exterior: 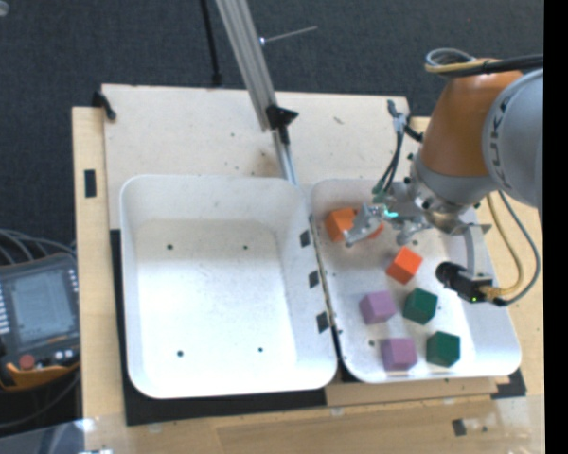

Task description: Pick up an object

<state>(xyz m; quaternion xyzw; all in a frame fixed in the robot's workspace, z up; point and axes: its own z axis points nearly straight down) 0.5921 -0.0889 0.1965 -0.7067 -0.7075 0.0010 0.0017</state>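
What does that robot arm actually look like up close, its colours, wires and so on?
The arm is a thick, rounded grey tube with a broad orange band above the wrist. Below that sits a small metallic gripper with a tiny teal light. Thin green, black and yellowish cables loop around the wrist, and a small black cylindrical part sticks out beside it.

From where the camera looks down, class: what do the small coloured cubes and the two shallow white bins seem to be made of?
The small coloured cubes, such as the orange cube, a purple cube and a green cube, look like painted wood or dense foam: flat matt colour, no glare. Which one, the view leaves open. The shallow white bins look like moulded plastic: smooth, rounded corners, raised rims, faint sheen.
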